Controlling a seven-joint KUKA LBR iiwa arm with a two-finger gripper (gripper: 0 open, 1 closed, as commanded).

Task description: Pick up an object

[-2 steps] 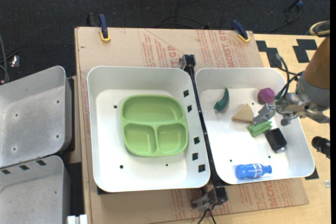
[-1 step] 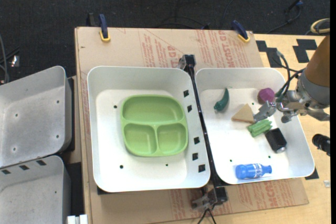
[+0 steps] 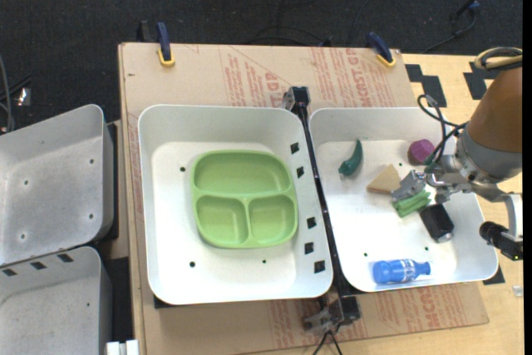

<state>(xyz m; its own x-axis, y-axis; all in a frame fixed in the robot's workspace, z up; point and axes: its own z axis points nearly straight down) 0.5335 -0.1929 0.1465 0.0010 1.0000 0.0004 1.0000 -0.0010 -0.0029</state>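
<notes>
The right bin (image 3: 349, 122) holds several small objects. A teal curved piece (image 3: 352, 158) lies near its back left, with a purple lump (image 3: 421, 150) to its right. A tan wedge (image 3: 384, 179) sits mid-bin. A green block (image 3: 412, 203) lies just right of the wedge, and a black block (image 3: 436, 222) is beside it. A blue bottle (image 3: 399, 270) lies on its side near the front wall. My gripper (image 3: 418, 185) reaches in from the right and hangs low over the green block, between the wedge and the black block. Whether it touches the green block is unclear.
The left bin (image 3: 158, 179) holds a light green divided plate (image 3: 245, 198). A black divider (image 3: 314, 179) runs between the two bins. Grey metal trays (image 3: 50, 179) stand off the bench at the left. The arm's orange band (image 3: 503, 116) hangs over the right bin's right edge.
</notes>
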